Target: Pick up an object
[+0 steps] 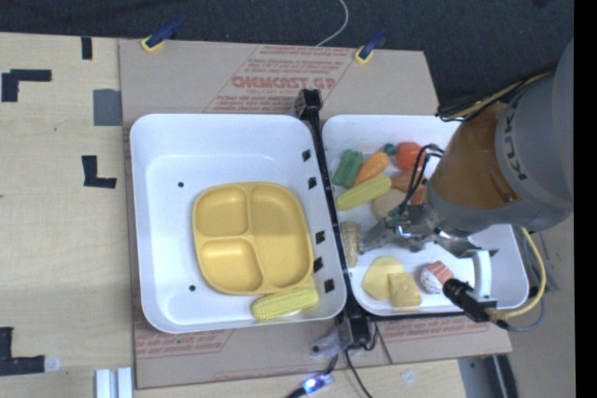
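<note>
The gripper [396, 233] hangs low inside the right bin [508, 289], just right of the black divider [322, 191] that separates the two bins, and whether it is spread or pressed together cannot be told, since the grey wrist and orange band of the arm [494, 168] cover most of it. No object can be seen pinched in it. The things to pick lie crowded against the right side of that divider. Farthest from the camera sits a green vegetable piece [347, 167], with an orange carrot [372, 166] touching it on the side away from the divider and a red-orange piece [408, 153] beyond that. A pale yellow corn cob [364, 192] lies tilted just below the carrot. Right against the divider stands a small tan piece [350, 242]. Nearer the camera, a pale yellow rounded slice [381, 275] overlaps a yellow wedge [406, 292], and beside them lies a small red and white object [435, 276]. On the other side of the divider, the left bin [154, 191] holds a yellow sectioned plate [252, 236], and a second corn cob [284, 301] rests at the plate's near edge.
</note>
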`<move>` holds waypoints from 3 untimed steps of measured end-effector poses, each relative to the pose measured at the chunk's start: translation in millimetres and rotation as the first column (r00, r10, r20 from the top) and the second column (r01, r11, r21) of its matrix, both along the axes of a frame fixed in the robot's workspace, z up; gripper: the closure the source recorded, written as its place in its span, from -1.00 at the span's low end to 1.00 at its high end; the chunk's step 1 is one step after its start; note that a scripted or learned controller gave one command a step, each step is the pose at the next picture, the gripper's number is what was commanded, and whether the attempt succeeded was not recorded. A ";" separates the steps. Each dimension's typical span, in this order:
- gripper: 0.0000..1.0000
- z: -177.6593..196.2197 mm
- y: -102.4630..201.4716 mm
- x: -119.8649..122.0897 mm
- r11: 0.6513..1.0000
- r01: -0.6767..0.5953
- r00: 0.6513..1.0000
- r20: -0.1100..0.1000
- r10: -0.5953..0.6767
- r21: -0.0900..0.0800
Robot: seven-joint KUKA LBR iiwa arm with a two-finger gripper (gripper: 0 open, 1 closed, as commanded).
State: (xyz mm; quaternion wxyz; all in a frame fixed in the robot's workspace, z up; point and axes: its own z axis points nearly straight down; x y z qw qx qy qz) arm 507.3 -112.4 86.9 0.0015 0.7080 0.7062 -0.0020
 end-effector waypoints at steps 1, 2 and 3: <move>1.00 10.9 1.9 -0.4 1.000 -0.003 1.000 -0.003 0.003 0.004; 1.00 68.6 -3.8 -6.9 1.000 -0.002 1.000 0.003 0.002 0.004; 1.00 126.0 -12.4 -9.8 1.000 -0.003 1.000 0.005 0.003 0.003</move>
